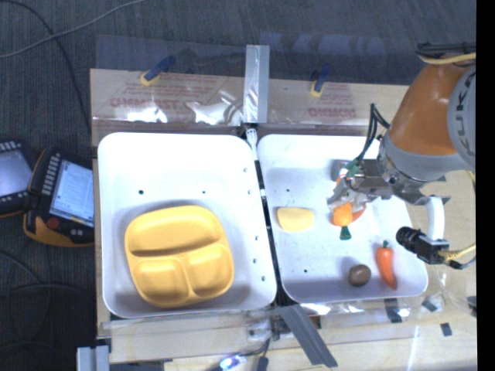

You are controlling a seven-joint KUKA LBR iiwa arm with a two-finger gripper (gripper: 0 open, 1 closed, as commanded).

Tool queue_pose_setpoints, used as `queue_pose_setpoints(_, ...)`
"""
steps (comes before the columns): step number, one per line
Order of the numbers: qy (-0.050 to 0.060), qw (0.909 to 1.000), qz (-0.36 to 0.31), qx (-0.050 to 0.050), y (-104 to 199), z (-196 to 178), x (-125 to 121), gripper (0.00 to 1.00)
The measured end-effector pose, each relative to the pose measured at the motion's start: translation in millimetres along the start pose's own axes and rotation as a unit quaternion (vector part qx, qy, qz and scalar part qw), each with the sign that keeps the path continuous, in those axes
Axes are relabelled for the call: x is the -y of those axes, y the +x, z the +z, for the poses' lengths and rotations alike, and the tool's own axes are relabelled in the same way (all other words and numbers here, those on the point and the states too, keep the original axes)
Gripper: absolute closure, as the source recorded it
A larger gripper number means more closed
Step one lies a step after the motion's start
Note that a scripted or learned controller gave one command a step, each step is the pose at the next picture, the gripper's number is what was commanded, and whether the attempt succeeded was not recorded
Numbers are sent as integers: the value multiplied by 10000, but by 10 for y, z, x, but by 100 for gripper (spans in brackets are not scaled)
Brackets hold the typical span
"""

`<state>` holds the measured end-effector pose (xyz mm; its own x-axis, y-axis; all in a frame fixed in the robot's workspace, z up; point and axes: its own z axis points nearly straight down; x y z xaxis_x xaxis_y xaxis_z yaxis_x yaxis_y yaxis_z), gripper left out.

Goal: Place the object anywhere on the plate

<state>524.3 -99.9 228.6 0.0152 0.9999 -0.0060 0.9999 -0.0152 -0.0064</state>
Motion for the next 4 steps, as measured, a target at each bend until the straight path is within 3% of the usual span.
queue_pose_setpoints(1, 3, 9966, -818, -20, 704, 167, -277, 100)
queue_pose_setpoints(2, 4, 9904, -1379, -21, 1458, 476, -396, 100)
queue_pose_setpoints(3, 9, 9895, -1448, -25, 1989, 475, 260, 100)
queue_pose_setpoints(4, 10, 9895, -1448, -29, 1990, 476, 260, 0)
